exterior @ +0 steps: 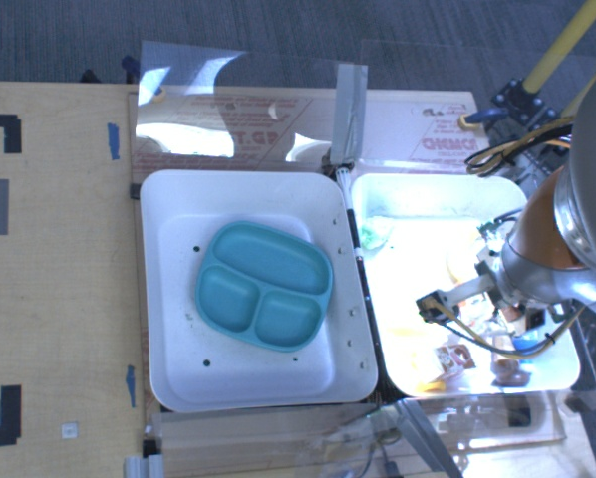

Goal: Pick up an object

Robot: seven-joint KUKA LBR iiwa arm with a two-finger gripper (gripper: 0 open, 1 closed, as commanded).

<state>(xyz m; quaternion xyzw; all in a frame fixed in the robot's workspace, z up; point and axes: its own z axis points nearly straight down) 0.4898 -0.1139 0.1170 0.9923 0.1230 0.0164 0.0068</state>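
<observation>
i hang low in the right bin (373, 267), my gripper (482, 312) near its front edge; whether my jaws are wide or shut i cannot tell. small objects (457, 358) lie washed out by glare, so i could close on nothing or nudge them away.

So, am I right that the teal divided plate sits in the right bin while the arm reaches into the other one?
Not quite: the camera view shows the plate in the left bin. The arm reaches into the other one, the right bin, among small items there.
</observation>
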